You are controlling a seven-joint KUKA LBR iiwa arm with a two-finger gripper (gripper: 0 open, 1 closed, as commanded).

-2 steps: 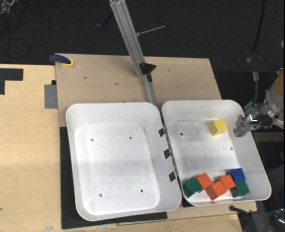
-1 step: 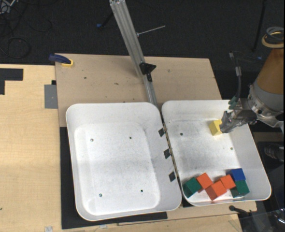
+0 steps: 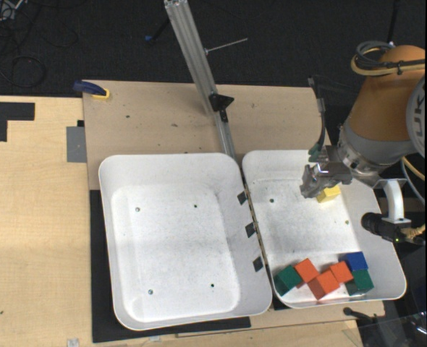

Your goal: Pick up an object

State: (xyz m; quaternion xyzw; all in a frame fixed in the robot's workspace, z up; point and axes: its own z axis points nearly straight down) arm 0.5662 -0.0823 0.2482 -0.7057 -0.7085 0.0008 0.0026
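Observation:
My gripper hangs over the upper part of the right bin, below the grey and orange arm. A small yellow block shows right against the gripper's lower right side; whether it is gripped or just lying on the bin floor beside it is unclear. At the bin's near end lies a cluster of blocks: a green one, orange ones, a red-orange one, a blue one and a dark green one.
The left bin sits beside the right one, with black clips along the shared edge. A slanted aluminium rail rises behind the bins. A blue and yellow clamp lies at the bench's far left corner.

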